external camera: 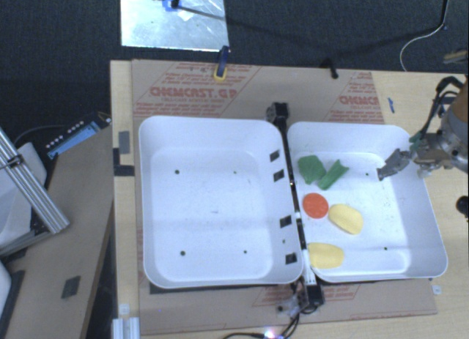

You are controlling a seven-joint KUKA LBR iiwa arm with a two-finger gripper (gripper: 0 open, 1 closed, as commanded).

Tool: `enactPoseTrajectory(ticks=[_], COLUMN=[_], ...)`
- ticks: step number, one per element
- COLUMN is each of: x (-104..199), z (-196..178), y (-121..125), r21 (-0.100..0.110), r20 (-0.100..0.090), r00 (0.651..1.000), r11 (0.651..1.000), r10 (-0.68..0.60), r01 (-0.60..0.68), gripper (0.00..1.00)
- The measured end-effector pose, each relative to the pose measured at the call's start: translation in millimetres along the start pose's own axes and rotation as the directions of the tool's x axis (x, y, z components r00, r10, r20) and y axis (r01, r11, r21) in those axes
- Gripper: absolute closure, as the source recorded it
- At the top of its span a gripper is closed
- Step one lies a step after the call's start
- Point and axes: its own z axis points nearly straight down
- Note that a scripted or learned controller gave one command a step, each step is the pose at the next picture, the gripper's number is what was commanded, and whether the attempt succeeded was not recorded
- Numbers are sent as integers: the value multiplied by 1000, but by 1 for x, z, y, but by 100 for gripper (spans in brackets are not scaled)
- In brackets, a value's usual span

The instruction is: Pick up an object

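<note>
the right bin (pixel 421 257) holds five small things, all toward its left half. two green pieces (pixel 321 170) lie touching each other near the upper left, one blocky and one a slanted strip. just below them sits a flat orange disc (pixel 315 206), close to the divider between the bins. beside the disc, to its right and a little lower, lies a yellow lump (pixel 346 219). a second yellow lump (pixel 325 255) rests in the bin's lower left corner, near the front wall.

the pincer (pixel 390 165) hangs over the upper right part of that bin, well apart from all five things, its dark tip pointing left and down. nothing shows between its fingers, and it touches none of the objects. how far it stands open i cannot tell; the tip is small and blurred.

the left bin (pixel 212 206) lies just beside the right one, joined along a dark hinged strip (pixel 289 198). both sit on a brown printed board (pixel 194 85) on the bench. a shiny metal sheet (pixel 172 6) lies beyond the board, at the top.
</note>
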Motion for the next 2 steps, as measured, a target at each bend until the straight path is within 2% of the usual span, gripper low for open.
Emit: enactPoseTrajectory(ticks=[1, 2], x=[0, -21], z=[-11, -150], y=[1, 10], r21=[-4, -15], r20=[1, 7], r00=[1000, 1000], r11=[1000, 1000], r10=[-3, -2], r01=[3, 2], gripper=[100, 100])
